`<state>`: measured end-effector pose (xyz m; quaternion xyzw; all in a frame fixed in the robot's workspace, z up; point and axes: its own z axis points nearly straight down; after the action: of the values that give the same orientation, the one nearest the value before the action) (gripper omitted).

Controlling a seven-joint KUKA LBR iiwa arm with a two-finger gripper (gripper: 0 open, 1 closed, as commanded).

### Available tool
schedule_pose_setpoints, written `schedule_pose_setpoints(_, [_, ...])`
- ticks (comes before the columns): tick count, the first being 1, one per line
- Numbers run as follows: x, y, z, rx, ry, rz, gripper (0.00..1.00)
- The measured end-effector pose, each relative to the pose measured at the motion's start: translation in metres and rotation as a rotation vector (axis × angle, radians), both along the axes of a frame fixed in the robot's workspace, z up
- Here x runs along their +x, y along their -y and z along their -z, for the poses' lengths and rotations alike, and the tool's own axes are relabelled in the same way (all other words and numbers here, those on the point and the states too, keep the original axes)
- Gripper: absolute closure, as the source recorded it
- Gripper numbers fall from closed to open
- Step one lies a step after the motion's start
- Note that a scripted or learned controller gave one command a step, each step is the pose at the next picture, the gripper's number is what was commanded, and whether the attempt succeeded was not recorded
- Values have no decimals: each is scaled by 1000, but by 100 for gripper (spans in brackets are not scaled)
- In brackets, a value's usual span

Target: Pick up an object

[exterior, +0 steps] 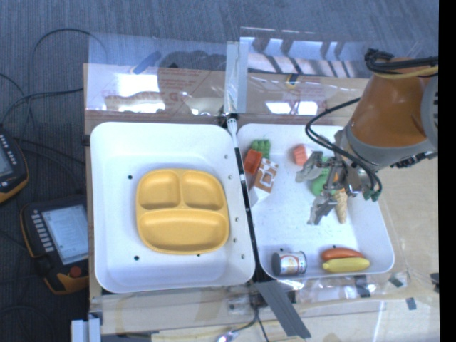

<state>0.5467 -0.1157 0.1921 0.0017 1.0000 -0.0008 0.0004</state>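
My gripper [326, 204] hangs low over the right bin [285, 223], below the orange band of the arm [388, 109]. A tan stick-shaped piece [343, 207] lies right beside it, and a green piece [314, 171] sits just to its upper left, partly under the wrist. Whether either one is touched I cannot make out. A small orange-red block [299, 154] lies further up. In the bin's upper left corner are a green toy [261, 147], an orange item [253, 162] and a white and orange box [268, 176].
A metal can [291, 263] lies at the right bin's front edge, next to a red and yellow pair of toy foods [345, 260]. The left bin [114, 162] holds a yellow divided plate [183, 209]. A ridge [241, 191] separates the bins.
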Motion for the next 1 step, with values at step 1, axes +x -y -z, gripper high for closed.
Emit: schedule_pose_setpoints(1, [66,67,102,-4,14,41,0])
